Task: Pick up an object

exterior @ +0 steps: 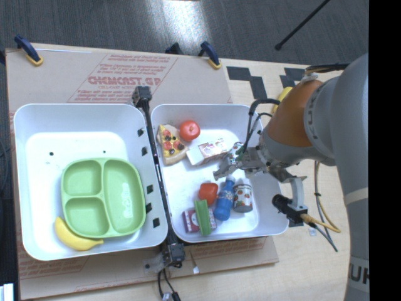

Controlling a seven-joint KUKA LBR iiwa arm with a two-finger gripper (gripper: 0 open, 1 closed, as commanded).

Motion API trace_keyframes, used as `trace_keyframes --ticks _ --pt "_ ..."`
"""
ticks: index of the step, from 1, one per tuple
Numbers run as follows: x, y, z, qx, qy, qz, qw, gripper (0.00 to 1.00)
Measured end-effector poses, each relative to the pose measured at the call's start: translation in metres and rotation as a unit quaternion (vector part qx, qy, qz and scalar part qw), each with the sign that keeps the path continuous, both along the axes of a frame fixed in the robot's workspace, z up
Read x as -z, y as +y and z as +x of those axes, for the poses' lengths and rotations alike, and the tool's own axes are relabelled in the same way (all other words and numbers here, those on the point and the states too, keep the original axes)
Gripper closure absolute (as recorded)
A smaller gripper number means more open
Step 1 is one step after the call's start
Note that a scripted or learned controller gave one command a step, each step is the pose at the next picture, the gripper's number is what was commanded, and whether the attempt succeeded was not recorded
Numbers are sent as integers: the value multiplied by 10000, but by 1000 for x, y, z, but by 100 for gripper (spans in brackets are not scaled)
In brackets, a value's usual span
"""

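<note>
Gripper [227, 165]: low in the right bin [266, 221], just above the blue bottle [223, 204].
Claw state: cannot tell, fingers too small.
Left bin [25, 162]: green tray [103, 197], banana [74, 237].

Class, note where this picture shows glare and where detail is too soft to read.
Camera view: bright glare on the dark floor at top centre; the claw over the right bin is small and soft; the can label is unreadable.
</note>
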State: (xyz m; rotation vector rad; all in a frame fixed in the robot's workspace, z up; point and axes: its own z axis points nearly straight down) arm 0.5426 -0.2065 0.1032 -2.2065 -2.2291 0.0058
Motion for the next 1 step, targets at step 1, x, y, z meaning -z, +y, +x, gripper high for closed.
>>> trace_keyframes --ticks 1 --pt "-10 0 0 -11 6 5 10000 100"
